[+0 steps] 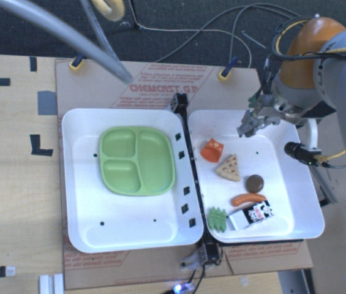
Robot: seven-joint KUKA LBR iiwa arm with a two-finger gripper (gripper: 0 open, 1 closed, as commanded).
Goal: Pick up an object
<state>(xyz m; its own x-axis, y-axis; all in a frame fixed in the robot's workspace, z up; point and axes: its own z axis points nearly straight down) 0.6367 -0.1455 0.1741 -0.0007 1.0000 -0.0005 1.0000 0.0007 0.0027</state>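
Right now the hand (250, 126) hangs in the upper right part of the frame, over the far end of the right bin (295, 222), and nothing shows between its fingers; whether they are spread or closed I cannot tell from this slanted view. It sits above bare white floor, apart from every object, so the step in hand looks like the approach, with no pick begun. The arm (319, 48) reaches in from the right edge, its orange band at the upper right, the wrist bent downward and leftward so that the hand tips toward the bin's middle.

Nearest to the hand is a red-orange piece (212, 150), lower and to the left, near the divider between the bins. Just below it lies a tan wedge (229, 168), then a brown round piece (255, 182), an orange sausage shape (248, 198), a black-and-white carton (251, 215) and a green leafy piece (217, 218) at the lower end. Any of these would serve; the next move calls for shifting down-left in the frame, centring over one piece, then descending.

The left bin (78, 164) holds a green divided tray (137, 160). Both bins rest on the desk (13, 182).
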